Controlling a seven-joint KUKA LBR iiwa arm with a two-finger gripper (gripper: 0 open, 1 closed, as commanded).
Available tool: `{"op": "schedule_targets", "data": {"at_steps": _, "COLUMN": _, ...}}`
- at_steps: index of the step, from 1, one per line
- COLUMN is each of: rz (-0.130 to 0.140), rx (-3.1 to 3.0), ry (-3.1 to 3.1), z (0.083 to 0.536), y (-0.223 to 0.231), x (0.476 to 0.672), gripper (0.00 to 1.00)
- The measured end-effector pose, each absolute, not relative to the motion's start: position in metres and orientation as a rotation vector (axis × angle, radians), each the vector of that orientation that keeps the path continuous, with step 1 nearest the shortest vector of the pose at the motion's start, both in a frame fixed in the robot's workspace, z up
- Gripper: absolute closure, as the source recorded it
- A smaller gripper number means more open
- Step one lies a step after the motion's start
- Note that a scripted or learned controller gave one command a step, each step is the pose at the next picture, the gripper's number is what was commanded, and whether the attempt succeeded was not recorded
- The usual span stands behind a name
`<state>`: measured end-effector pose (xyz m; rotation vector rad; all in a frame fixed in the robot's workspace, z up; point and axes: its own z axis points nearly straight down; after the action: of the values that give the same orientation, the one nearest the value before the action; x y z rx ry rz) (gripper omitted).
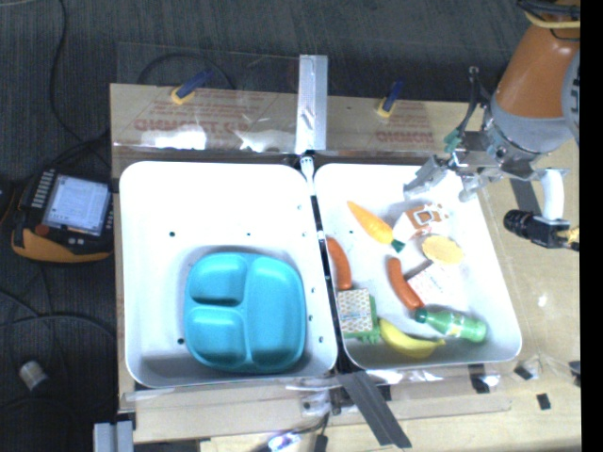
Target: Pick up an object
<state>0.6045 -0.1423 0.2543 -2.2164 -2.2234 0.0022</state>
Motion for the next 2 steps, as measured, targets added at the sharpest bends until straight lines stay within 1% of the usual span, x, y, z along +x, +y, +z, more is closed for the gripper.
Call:
{"op": "schedule_targets", "data": {"at_steps": 1, "rz": 0.004, "rx": -2.217, "ry": -2.227, "z": 0.1075, "y": -0.1026, "x": 0.6312, "gripper": 0.00}}
{"op": "schedule_targets", "data": {"at_steps": 2, "rz": 0.008, "rx": -2.211, "ry": -2.224, "z": 0.1150, "y": -0.1015, "x": 0.6298, "gripper": 1.00}}
